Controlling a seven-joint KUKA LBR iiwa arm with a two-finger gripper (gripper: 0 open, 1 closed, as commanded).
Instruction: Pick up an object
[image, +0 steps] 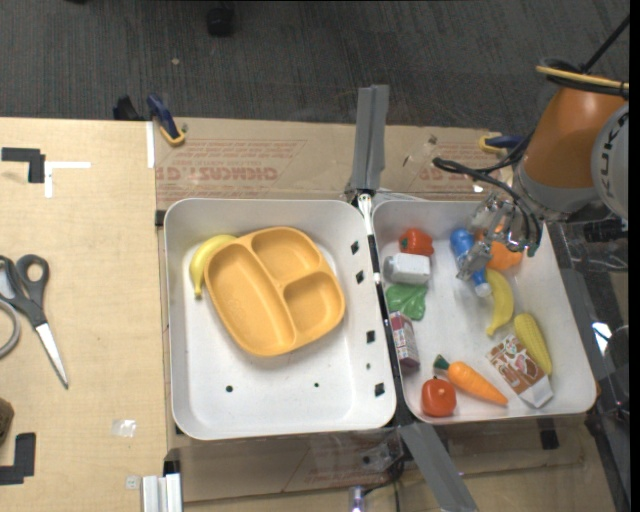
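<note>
Two shallow white bins sit side by side on the wooden counter (80, 330). Left bin (200, 400): an orange three-compartment plastic plate (272, 290) lies near centre, with a yellow banana (207, 258) tucked against its 10 o'clock edge.

Right bin (570, 330): the contents are crowded. Along the wall at 9 o'clock lie a red tomato-like toy (416, 241), a white-and-grey block (407, 267), a green leafy piece (406, 300) and a dark maroon packet (403, 340). At 6 o'clock sit a red round toy with a green stem (438, 396) and an orange carrot (476, 383). At 4 o'clock a small printed carton (518, 368) lies touching a yellow corn-like piece (533, 342). A second yellow banana (499, 303) lies near the bin centre.

Arm: the grey arm with orange band (565, 140) reaches in from 3 o'clock. Its pincer (490, 240) stands at 1 o'clock of the right bin, over a blue bottle-shaped toy (466, 252) and an orange round piece (506, 257), both just above the second banana. How far the pincer is open, and whether it grips anything, cannot be told; cables and wrist hardware cover it.

Off the bins, grey-handled scissors (35, 310) lie at 9 o'clock on the counter.
</note>
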